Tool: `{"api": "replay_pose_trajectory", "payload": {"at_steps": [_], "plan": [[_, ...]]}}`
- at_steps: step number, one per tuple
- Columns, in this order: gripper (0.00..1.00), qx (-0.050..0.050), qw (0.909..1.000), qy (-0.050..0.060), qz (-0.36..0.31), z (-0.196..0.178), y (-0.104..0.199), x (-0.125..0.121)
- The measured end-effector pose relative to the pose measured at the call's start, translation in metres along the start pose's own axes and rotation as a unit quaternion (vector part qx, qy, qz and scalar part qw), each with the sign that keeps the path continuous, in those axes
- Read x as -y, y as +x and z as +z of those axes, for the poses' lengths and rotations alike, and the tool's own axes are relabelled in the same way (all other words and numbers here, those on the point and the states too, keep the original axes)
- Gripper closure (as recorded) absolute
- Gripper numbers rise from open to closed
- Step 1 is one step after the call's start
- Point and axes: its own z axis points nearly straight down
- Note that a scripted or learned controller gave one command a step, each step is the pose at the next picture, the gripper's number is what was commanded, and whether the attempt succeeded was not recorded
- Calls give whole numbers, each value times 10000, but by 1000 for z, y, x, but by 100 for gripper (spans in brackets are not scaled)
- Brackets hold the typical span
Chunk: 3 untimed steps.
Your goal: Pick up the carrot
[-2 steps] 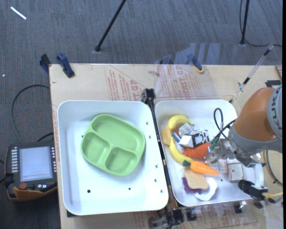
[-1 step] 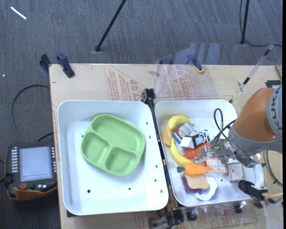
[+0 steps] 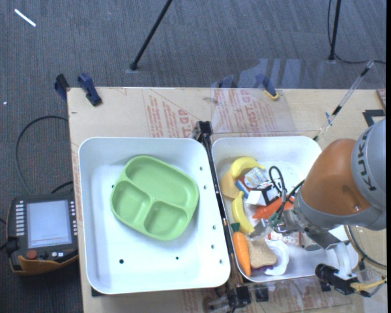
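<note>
Carrot lies at near-left corner of right bin, beside banana, touching bread slice. Hand low over clutter just right of banana; finger state: cannot tell.

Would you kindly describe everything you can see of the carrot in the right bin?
The carrot is orange, smooth and toy-like, with a small green top at its upper end and a taper toward its lower tip. It lies flat in the right bin, close along the bin's left wall, near the front left corner. A banana sits just above its green end, and a slice of bread lies against its right side. The gripper is off to its upper right, not on it.
</note>
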Motion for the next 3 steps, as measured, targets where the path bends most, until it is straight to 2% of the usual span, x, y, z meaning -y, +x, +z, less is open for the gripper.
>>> {"api": "replay_pose_trajectory", "payload": {"at_steps": [1,2,3], "plan": [[0,-75,9985,88,537,-96,74,-6],[0,-75,9999,143,4,-93,103,-7],[0,-85,9973,149,-707,-93,108,-7]]}}
